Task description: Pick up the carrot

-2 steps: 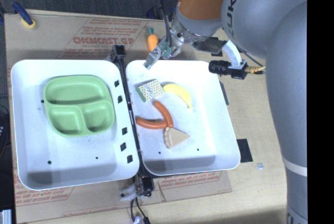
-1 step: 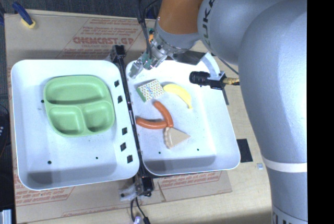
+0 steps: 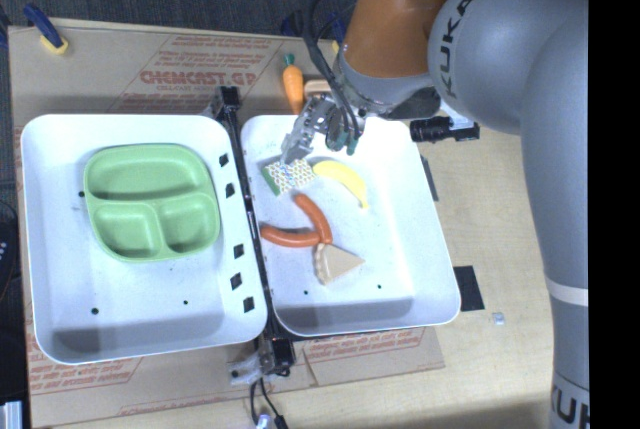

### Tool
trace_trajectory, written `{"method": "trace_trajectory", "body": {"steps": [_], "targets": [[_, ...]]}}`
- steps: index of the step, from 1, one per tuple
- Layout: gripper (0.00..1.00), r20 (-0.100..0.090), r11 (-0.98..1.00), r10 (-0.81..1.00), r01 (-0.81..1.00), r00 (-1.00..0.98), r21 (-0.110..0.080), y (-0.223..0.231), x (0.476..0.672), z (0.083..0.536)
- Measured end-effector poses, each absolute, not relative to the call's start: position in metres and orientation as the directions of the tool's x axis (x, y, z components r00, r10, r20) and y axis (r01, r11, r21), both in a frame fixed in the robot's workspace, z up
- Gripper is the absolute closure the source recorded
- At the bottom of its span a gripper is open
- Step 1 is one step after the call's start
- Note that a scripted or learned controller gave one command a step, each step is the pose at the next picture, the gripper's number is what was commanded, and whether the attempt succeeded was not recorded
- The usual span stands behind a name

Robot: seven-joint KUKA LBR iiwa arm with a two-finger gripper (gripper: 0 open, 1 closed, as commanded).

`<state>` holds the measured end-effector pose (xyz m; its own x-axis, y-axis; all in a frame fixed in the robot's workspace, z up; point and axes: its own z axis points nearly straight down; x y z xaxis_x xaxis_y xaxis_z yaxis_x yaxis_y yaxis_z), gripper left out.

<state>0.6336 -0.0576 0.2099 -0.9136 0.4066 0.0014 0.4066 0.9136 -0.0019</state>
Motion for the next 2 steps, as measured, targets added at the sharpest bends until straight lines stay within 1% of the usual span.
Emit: {"method": "trace_trajectory", "body": {"steps": [1, 2], "targets": [[1.0, 0.001, 0.881, 0.474, 0.474, -0.881, -0.001, 0.017, 0.575, 0.248], [1.0, -0.001, 0.909, 0.418, 0.418, -0.909, -0.002, -0.077, 0.575, 0.256]]}}
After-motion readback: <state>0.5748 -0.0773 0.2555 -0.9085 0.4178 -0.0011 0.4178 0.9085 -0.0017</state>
